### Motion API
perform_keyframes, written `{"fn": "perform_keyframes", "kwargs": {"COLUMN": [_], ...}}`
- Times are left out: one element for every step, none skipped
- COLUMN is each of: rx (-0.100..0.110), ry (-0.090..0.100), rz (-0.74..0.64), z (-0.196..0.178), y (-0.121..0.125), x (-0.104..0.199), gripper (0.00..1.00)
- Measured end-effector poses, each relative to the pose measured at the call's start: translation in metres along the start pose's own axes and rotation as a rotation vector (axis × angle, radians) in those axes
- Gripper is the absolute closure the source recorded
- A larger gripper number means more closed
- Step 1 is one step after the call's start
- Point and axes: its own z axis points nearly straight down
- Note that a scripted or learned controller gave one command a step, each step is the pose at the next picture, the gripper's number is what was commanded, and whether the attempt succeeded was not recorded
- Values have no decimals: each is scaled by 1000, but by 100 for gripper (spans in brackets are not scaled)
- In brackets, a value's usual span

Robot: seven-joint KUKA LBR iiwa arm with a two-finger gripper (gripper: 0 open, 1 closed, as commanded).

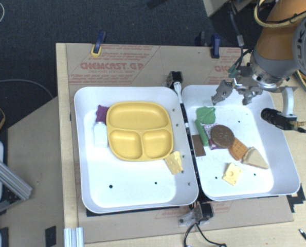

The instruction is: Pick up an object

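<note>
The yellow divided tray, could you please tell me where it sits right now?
The yellow divided tray lies in the left bin, toward its back, with a purple item at its left edge and a cheese wedge at its front-right corner.

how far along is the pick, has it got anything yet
Done: nothing looks lifted yet. In hand: the gripper hangs open with nothing between its fingers, over the far end of the right bin. Left: descending and closing on something, perhaps the green piece nearest it; the brown disc and cheese wedge also lie untouched.
</note>
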Motion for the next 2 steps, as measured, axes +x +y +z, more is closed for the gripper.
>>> {"fn": "perform_keyframes", "kwargs": {"rx": [-14, -7], "ry": [-1, -1], "rz": [-2, -1], "z": [-8, 55], "y": [3, 1], "x": [0, -4], "gripper": [0, 0]}}
